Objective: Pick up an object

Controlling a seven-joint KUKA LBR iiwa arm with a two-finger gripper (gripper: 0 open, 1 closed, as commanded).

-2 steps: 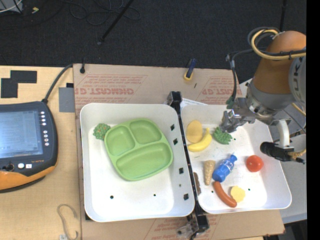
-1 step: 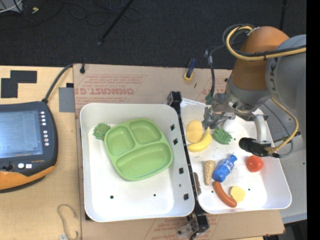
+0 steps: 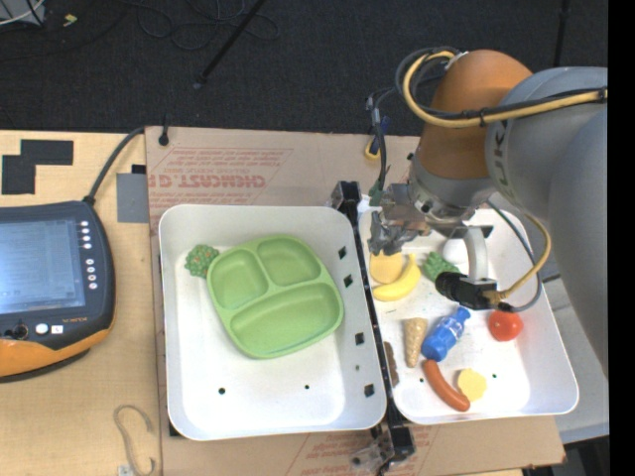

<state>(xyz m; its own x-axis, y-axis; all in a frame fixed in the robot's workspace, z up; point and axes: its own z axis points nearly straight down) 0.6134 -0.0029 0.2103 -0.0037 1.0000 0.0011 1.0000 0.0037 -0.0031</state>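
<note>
Bench, right bin (image 3: 556, 385) | gripper (image 3: 389, 238) over banana (image 3: 395, 278), 10 o'clock | grip: you can't tell | next: descend, clamp.

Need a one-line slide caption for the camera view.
KUKA arm's pincer poised over the banana in the right bin; green divided tray and broccoli sit in the left bin.

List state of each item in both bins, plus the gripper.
gripper: low over the banana, nothing visibly held
banana: lying flat, right bin
blue bottle: on its side
sausage: lying flat
tomato: resting free
green tray: flat, left bin
</note>
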